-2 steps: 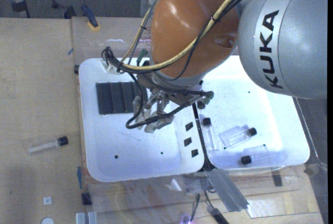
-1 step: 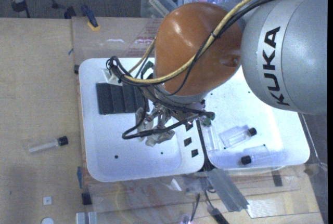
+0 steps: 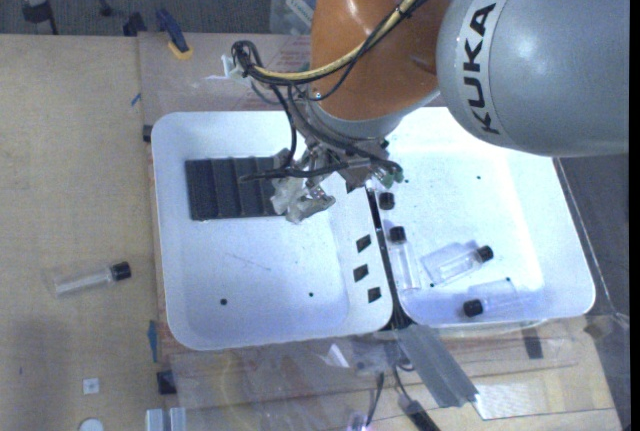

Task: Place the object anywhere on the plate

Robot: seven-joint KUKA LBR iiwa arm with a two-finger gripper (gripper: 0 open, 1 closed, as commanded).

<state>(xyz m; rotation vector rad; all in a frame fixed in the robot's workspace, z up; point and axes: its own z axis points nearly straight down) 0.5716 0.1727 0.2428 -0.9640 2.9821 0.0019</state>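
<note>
We see a clear plastic vial [image 3: 300, 201] at the gripper [image 3: 308, 187], just at the right edge of the dark ribbed plate [image 3: 228, 187]; whether the jaws clamp it we cannot tell. It looks light, stiff, slippery: best gripped across its middle.

Grey arm [image 3: 540, 39], black KUKA lettering, orange band [image 3: 370, 39], yellow and black cables.

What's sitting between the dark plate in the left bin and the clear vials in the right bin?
In the camera view, the gripper hangs between the dark plate and the clear vials, with the bins' shared rim beside it.
</note>
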